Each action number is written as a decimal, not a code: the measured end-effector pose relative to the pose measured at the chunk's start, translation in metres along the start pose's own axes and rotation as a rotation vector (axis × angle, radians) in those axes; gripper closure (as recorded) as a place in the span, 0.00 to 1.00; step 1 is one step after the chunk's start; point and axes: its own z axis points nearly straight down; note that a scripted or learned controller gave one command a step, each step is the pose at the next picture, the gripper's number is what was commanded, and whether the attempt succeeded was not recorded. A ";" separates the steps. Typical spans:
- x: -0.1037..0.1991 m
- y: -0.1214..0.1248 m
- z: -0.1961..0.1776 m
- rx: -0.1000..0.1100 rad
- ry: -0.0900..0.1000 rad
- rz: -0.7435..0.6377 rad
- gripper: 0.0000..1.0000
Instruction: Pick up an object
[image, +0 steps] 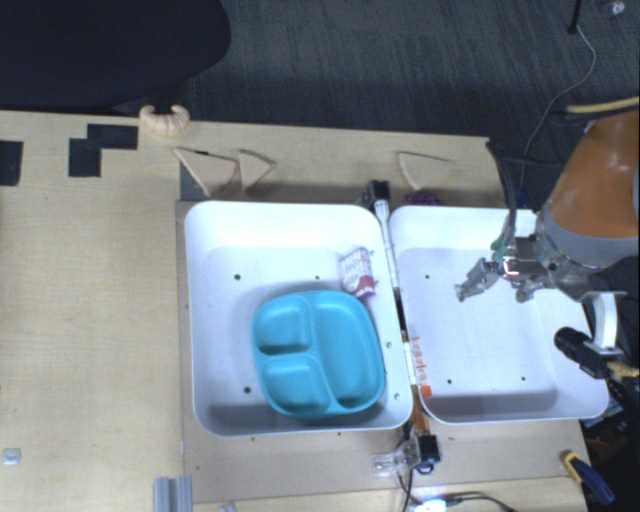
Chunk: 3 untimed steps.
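Hovering over the right bin, the hand sits at the end of the grey arm, which reaches in from the right with its orange band above the wrist. Its two fingers point left toward the bin's middle and look slightly spread, with nothing pinched between them. Beneath the hand is only bare white bin floor.

Over in the left bin lies a blue divided plate with three compartments, resting flat on the floor toward the near right corner of that bin. Just beyond the plate's far right edge, touching or nearly touching it, is a small packet in white and red, close to the wall shared with the right bin. Both things are well apart from the hand, separated from it by the divider between the bins. Both bins rest side by side on the pale wooden table
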 end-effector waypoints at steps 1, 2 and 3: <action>0.000 0.000 0.000 0.000 0.000 0.000 0.00; 0.000 0.000 0.000 0.000 0.000 0.000 0.00; 0.000 0.000 0.000 0.000 0.000 0.000 0.00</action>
